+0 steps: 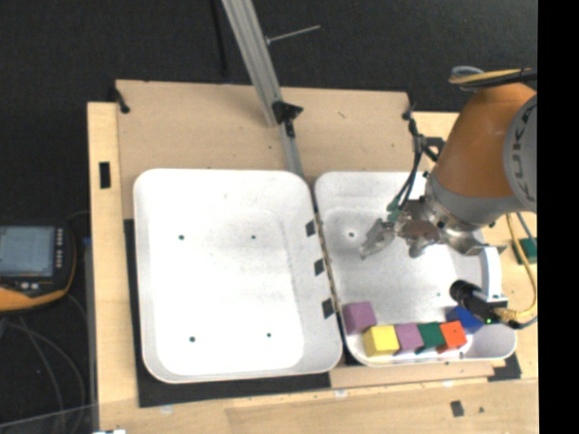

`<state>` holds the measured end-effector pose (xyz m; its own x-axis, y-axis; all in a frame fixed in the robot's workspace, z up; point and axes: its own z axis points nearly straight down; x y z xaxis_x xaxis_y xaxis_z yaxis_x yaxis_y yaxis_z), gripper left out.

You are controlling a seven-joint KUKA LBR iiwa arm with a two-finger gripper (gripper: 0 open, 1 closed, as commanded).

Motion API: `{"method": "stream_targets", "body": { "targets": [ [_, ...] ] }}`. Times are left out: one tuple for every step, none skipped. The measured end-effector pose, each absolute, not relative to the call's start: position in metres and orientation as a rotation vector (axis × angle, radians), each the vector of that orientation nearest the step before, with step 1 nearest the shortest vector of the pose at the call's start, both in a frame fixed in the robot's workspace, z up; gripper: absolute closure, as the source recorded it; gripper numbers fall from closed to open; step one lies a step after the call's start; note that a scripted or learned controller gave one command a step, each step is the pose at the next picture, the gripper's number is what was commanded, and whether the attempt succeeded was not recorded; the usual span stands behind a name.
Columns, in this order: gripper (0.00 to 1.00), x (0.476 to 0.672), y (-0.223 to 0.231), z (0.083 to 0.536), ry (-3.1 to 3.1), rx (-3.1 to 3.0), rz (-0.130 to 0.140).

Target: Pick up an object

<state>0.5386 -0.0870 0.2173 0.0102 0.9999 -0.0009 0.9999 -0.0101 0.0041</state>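
The grey arm with its orange band reaches in from the right, and its two-finger gripper (391,239) hangs over the bare middle of the shallow white right-hand bin (362,188), its fingers spread apart with nothing between them. The things to be picked lie well away from it, crowded along that bin's near edge: a pale purple cube (359,315) standing a little apart toward the bin's inner wall, then a yellow cube (381,340), a second purple block (409,336), a small green block (429,334), an orange-red block (451,334) and a blue piece (464,317) partly hidden behind the arm's cabling. The shallow white left-hand bin (226,269) lies beside it. To do this step well, the gripper should probably travel toward the near edge and settle on the pale purple cube, which seems the easiest target (it has free space on at least two sides, whereas the row beside it is packed block against block and close to the rim). The fingers ought to straddle it squarely across two flat faces and go low enough before closing, since a shallow or skewed pinch would likely push it into the yellow cube.
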Motion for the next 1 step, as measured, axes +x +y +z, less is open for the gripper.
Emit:
{"method": "stream_targets", "body": {
  "targets": [
    [1.0,0.5397,-0.0887,0.2283,2.2,2.229,0.008]
  ]
}}
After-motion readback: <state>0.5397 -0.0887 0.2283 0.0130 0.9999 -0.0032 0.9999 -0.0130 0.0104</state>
